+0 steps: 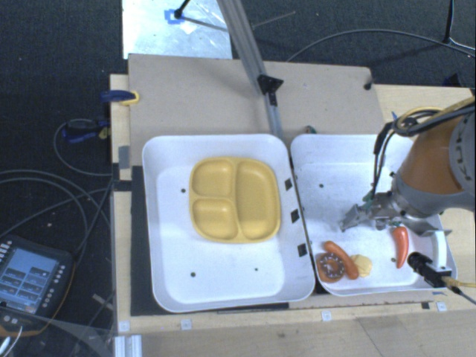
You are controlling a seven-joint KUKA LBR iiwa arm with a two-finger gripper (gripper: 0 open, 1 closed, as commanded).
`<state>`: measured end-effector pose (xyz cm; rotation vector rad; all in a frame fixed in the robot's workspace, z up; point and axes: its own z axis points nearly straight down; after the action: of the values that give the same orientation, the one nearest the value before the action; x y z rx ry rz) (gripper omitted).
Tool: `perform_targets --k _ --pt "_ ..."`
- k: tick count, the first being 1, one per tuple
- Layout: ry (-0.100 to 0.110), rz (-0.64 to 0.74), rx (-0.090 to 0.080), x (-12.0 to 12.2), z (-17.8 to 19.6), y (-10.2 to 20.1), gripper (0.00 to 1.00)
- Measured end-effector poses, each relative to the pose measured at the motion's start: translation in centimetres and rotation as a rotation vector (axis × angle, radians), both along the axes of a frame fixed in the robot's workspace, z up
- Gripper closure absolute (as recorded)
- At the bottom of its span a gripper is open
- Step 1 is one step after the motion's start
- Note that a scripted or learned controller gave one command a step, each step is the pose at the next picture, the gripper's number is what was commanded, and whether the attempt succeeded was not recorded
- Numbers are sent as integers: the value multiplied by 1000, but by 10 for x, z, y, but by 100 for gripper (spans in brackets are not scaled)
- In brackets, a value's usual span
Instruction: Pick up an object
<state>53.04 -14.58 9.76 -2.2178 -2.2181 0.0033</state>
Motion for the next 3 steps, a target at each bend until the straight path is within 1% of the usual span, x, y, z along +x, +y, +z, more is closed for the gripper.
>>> perform_targets --k 1,2,3 --pt "-8 0 -2 2 14 -1 100" --pt "-10 4 -3 -4 61 4 100" --pt "-12 6 -3 -3 105 5 100"
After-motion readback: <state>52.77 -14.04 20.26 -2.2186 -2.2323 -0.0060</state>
